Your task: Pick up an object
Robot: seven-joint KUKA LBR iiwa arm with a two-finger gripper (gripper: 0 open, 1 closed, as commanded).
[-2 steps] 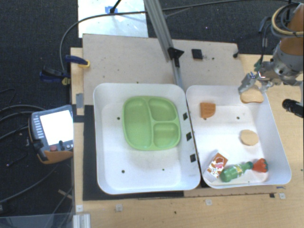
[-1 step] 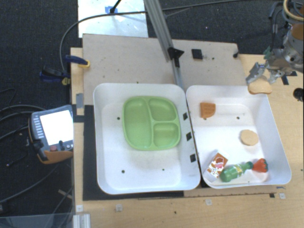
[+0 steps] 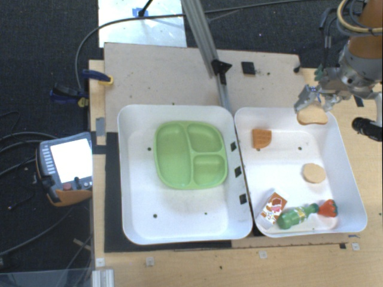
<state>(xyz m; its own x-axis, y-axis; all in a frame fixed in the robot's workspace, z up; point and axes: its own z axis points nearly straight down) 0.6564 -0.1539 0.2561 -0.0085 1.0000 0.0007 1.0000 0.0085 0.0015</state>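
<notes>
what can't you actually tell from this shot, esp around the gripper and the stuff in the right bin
- Gripper: too small and blurred in the camera view to tell whether it grips the tan slice at the right bin's far rim.
- Arm: cut off by the top and right edges.
- Small packet: print too small to read.
- Green bottle: label unreadable.

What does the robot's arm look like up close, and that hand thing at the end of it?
The arm is made of rounded grey sections with an orange band above the wrist. Dark cables run along its side. Below the band sits a grey metal wrist block, and the hand at its end is small, pale grey metal with two short fingers.
</notes>
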